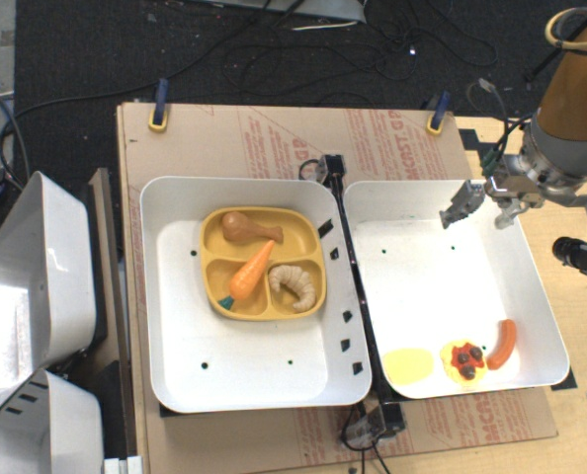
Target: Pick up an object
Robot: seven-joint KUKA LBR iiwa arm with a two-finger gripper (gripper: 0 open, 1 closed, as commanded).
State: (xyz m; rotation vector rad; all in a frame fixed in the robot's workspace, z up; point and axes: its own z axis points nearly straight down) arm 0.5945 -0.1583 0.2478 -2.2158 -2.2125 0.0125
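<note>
Gripper [481, 205]: hanging over the far edge of the right bin [412, 265], near its far right corner; two fingers spread apart, nothing between them.
Arm [568, 107]: grey, orange band above the wrist, reaching in over the right bin's far right corner.
Right bin: shallow, white; three small items grouped along the near edge, well apart from the gripper.
Sausage [502, 345]: orange-red toy, lying tilted close to the near right corner of the right bin; probably light, stiff and smooth plastic, so likely slippery; best taken across its narrow middle, fingers squared to its long axis.
Pizza piece [464, 358]: small, red with dark spots, just beside the sausage on the near edge; flat and low, hard to pinch from above.
Yellow disc [408, 365]: flat, pale yellow, near the middle of the near edge; looks too thin to offer any grip.
Left bin [175, 294]: holds a yellow divided plate [214, 227] toward its far half.
Plate contents: drumstick [250, 228] in the far compartment, carrot [253, 270] lying across the divider, shrimp [295, 286] in the near right compartment.
Likeliest pick: the sausage, as the tallest and roundest thing in the right bin.
</note>
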